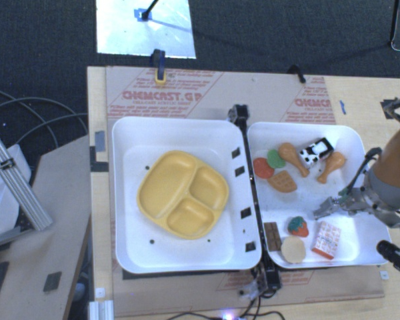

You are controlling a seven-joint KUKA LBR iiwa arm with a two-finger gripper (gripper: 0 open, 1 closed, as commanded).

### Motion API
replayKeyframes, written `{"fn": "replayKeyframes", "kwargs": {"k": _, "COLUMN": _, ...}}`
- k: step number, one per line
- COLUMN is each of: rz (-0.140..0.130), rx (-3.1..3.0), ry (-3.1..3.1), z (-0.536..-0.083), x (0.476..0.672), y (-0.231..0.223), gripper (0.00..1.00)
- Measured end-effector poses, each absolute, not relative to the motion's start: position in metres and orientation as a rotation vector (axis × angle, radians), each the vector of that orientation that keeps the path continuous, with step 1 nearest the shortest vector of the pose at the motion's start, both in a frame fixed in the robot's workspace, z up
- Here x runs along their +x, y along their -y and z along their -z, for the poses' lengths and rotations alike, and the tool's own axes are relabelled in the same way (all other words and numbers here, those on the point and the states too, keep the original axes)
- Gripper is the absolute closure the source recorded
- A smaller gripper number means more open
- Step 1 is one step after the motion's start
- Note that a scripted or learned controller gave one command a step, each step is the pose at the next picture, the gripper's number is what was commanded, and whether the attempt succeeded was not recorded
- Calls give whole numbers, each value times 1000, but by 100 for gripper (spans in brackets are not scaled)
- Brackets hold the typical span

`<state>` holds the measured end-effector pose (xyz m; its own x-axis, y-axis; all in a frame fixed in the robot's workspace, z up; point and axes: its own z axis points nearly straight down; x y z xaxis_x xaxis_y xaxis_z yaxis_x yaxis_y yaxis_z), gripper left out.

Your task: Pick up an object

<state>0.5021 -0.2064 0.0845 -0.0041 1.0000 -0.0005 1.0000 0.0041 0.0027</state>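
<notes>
Left bin [130,199]: yellow divided tray [183,193], set aside. Right bin [352,139]: toy food scattered for picking, carton [327,239], drumsticks [293,157], strawberry [297,227]. My gripper [325,209] hovers between these, fingers spread, holding nothing.

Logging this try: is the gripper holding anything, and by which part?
Nothing is held. The gripper hovers open over bare floor of the right bin, above the carton and apart from every toy.
</notes>
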Motion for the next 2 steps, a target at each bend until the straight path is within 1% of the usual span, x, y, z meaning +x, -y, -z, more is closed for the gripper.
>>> {"fn": "replayKeyframes", "kwargs": {"k": 2, "rz": 0, "rx": 2219, "ry": -2223, "z": -84, "x": 494, "y": 206, "gripper": 0}}
